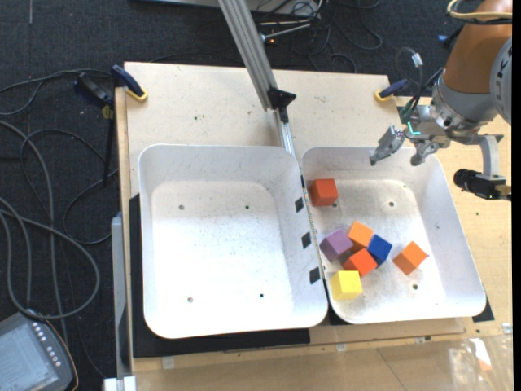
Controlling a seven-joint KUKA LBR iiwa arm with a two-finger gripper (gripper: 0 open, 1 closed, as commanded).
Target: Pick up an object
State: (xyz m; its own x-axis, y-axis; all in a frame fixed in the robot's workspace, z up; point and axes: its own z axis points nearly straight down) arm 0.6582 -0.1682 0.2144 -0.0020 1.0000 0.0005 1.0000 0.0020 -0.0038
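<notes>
While hovering: gripper [404, 147], fingers spread and holding nothing, upper right, above right bin [456, 218].
Blocks: clustered lower right; orange block [324, 191] apart, likely easiest target.

Six coloured cubes [358, 251] lying in right bin [456, 243].

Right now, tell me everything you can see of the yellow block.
The yellow block is a small cube, matte and foam-like in look, with plain faces and soft edges. It sits flat on the floor of the right bin, near that bin's front left corner and close to the wall it shares with the left bin. It is the block nearest the camera. The red block lies just behind it, touching or nearly so. The pincer is far off, at the bin's back rim.
</notes>
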